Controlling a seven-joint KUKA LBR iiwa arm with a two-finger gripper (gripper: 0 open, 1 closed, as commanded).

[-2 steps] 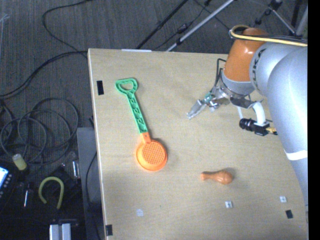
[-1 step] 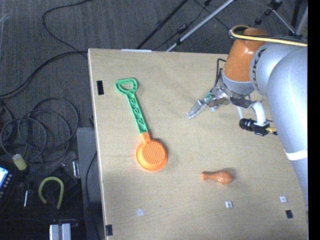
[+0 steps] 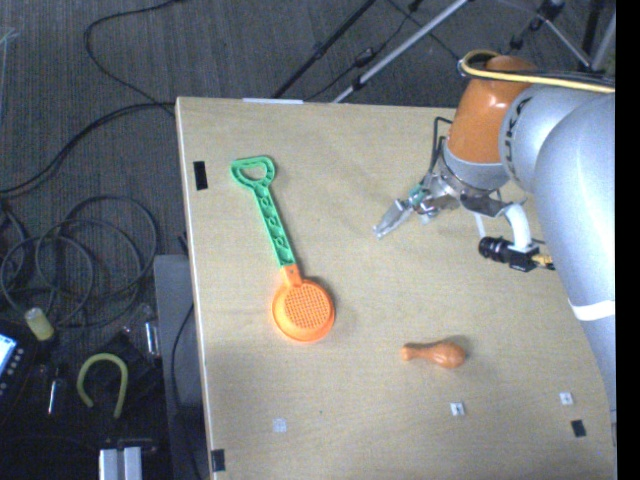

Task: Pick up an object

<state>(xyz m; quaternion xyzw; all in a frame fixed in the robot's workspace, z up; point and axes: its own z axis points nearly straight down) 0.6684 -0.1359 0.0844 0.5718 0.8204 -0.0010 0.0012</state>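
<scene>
Low right of centre lies a small orange pear-shaped toy (image 3: 436,353), probably light and rigid; its narrow neck suits pinching. Left of centre, a green-handled strainer (image 3: 283,258). Upper right, the gripper (image 3: 393,220) hangs, jaws' state unclear.

a pale wooden bench top (image 3: 400,298) fills the middle, bright under even light. dark grey carpet (image 3: 90,78) lies toward nine and twelve o'clock, strewn with black cables (image 3: 75,248). metal stand legs (image 3: 440,13) cross at one o'clock.
</scene>
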